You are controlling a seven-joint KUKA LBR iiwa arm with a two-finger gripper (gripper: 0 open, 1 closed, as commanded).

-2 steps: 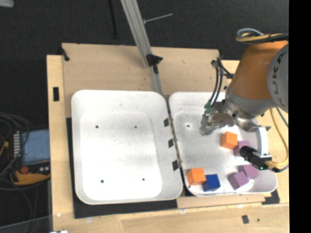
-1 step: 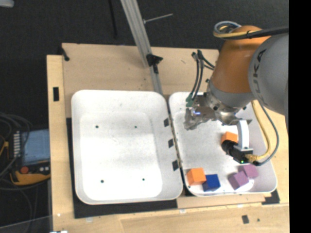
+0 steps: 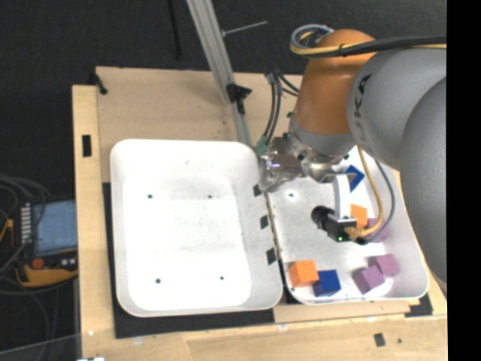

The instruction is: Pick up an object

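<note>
Camera view.

Student: What stands on the bench point(image 3: 86, 201)?

Tutor: Two shallow white bins, side by side. The left bin point(image 3: 120, 201) shows four small dark dots on its floor. The right bin point(image 3: 301, 228) holds the blocks.

Student: Where do the blocks lie?

Tutor: Most lie along the near edge of the right bin. An orange block point(image 3: 304, 272) sits at the near left corner, touching a blue block point(image 3: 327, 283) on its right. Farther right, apart from that pair, a first purple block point(image 3: 368, 278) and a second purple block point(image 3: 387, 265) sit just beside each other near the near right corner. A small blue piece point(image 3: 352, 177) and a small orange piece point(image 3: 359, 215) lie farther back, toward the right wall, partly covered by the arm.

Student: And the arm?

Tutor: The grey arm point(image 3: 391, 104), with its orange band point(image 3: 331, 74), reaches in from the right and crosses the far half of the right bin. The gripper point(image 3: 275, 170) is at the far left of that bin, close to the wall beside the left bin and well apart from the blocks along the near edge. Whether it is open or closed cannot be told from this angle.

Student: What else is labelled?

Tutor: A slanted metal rail point(image 3: 214, 43) runs down from the top to the far edge of the bins. A blue box point(image 3: 54, 228) with cables lies off the bench, at the left.
</note>
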